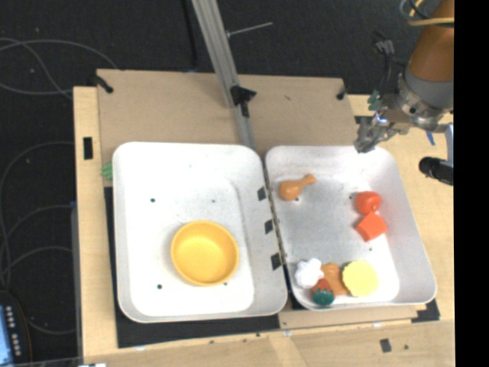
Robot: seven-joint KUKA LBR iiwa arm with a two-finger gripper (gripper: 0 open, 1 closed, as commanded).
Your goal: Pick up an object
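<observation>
We see the end effector point(369, 138) at the far right corner of the right bin point(336, 167), its dark fingers pointing down over the rim; they are too small and blurred for us to tell how far apart they stand, and we see nothing between them. Above it rises the grey wrist and the orange band of the arm point(432, 48), reaching in from the right. Nearest the end effector in the right bin lie a red rounded object point(367, 202) and, touching it on the near side, an orange block point(371, 225). Toward the bin's left wall we find an orange drumstick-shaped toy point(294, 187), lying apart from the others. Along the near edge sits a cluster: a white lumpy object point(308, 272), a small orange piece point(331, 272), a red and green item point(323, 293) and a yellow round object point(360, 278), all close together. The left bin point(153, 174) holds a yellow bowl point(204, 251), upright. A slanted metal pole point(221, 52) rises from the counter point(168, 105) behind the seam between the two bins.
</observation>
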